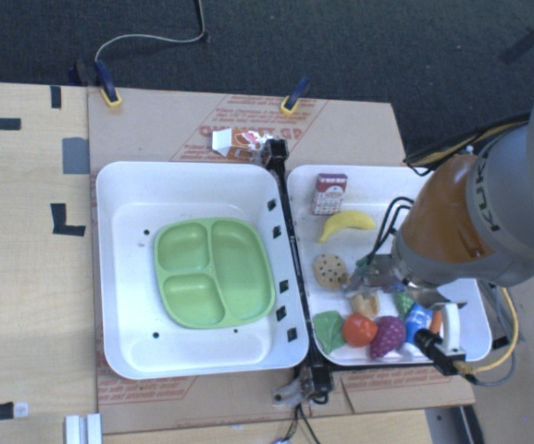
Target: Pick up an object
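Reaching in from the right of the banana [348, 222]: grey arm [493, 202] with orange band, bent low over the right bin [378, 174]. Gripper [366, 276] hanging just below the banana and slightly right of it, close beside the cookie [329, 268] — dark, blurred against the clutter, so width of opening impossible to tell, likewise any hold on a thing.

Lying yellow and curved in the upper half of the right bin, the banana itself. Just above it, toward the far wall: small milk carton [330, 192], upright, red and white. Straight below it: the round speckled cookie. Further below and a little right, right under the gripper: pale tan piece [366, 303], whether touched or not unclear. Lower still, along the near wall in a row: green leafy piece [328, 328], red tomato [360, 328] touching it, purple grapes [388, 335] next along, then a blue item [417, 320], too small to name. Small green bit [403, 300] just above that blue item.

Well to the left of the banana, across the dark divider between bins: left bin [118, 248], holding a green divided plate [215, 272] — three compartments, lying flat, slightly turned.
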